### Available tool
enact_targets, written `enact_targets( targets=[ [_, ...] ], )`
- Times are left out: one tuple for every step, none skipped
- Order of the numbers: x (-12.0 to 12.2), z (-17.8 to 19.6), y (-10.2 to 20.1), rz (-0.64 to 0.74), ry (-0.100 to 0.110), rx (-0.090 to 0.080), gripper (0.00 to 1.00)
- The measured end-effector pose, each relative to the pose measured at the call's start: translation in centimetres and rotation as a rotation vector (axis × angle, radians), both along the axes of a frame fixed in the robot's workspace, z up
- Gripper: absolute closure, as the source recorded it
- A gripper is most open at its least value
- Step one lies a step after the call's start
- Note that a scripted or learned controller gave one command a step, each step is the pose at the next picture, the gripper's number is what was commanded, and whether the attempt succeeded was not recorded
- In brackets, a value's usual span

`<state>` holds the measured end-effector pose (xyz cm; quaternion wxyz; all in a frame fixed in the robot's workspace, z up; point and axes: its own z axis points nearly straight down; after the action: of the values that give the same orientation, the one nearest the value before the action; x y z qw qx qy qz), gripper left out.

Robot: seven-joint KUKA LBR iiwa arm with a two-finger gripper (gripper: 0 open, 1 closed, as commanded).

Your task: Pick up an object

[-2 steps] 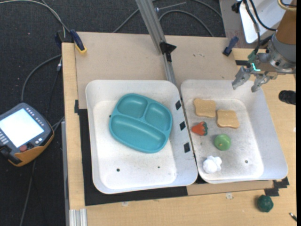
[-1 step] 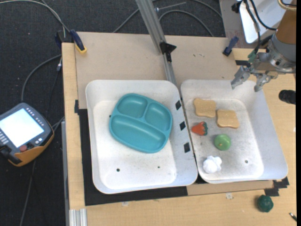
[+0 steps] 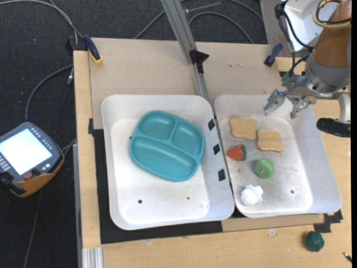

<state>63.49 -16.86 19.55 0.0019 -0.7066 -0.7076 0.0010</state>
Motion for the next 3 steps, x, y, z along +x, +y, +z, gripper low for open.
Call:
enact_targets(
  targets=[
    [-0.1, -4.2, -0.2, -0.001, 0.001, 0.000, 0.00],
    [-0.3, -8.5, 0.0, -0.001, 0.002, 0.000, 0.00],
    [-0.1, -7.0, 0.0, 0.000, -0.006, -0.001, 1.00]
  ],
)
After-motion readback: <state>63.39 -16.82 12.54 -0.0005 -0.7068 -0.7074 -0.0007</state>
